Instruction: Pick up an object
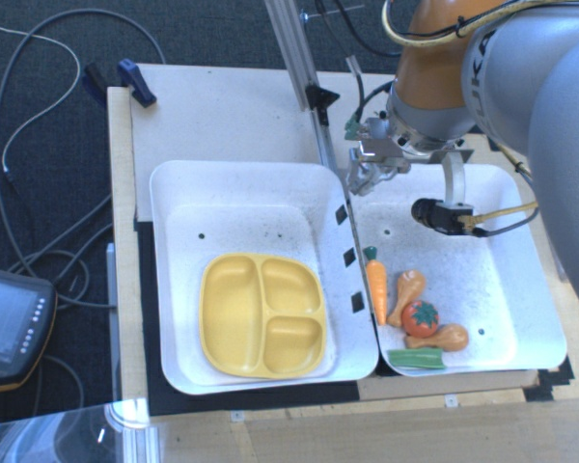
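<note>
In the right bin [507, 287] several toy foods lie near the front left corner: an orange carrot [376, 290], a red tomato [422, 317], an orange-tan piece [406, 293] beside it, another tan piece [448, 338] and a green pod [415, 358] at the front rim. My gripper [365, 177] hangs over the back left corner of the right bin, close to the wall between the bins, well behind the toys. Nothing shows between its fingers.
The left bin [174, 210] holds a yellow divided plate [263, 313]. A metal post [294, 41] rises at a slant behind the bins. A black cylinder on the arm [442, 215] hangs over the right bin. Cables lie on the floor at left.
</note>
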Available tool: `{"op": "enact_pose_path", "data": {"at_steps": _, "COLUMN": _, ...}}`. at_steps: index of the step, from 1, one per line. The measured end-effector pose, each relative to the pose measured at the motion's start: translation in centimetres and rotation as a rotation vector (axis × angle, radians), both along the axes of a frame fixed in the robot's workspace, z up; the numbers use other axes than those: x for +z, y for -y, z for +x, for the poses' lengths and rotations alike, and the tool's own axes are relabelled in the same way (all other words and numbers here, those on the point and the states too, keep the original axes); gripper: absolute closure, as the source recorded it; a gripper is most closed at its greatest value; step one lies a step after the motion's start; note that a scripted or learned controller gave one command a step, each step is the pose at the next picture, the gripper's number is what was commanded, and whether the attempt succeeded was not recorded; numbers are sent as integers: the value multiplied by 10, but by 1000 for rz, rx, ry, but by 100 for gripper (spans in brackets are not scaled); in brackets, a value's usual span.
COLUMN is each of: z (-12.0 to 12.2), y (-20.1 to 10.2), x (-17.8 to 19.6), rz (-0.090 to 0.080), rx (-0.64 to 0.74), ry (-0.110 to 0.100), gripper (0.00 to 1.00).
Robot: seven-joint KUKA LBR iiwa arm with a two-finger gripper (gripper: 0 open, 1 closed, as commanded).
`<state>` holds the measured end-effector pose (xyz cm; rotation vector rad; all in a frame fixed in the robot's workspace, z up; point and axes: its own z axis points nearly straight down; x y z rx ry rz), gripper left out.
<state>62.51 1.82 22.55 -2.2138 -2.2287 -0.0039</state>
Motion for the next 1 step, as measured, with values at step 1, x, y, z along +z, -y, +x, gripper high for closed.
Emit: {"op": "enact_pose_path", "data": {"at_steps": 1, "z": 16, "y": -44, "x": 6, "rz": 0, "rx": -1, "ry": 1, "gripper": 100}}
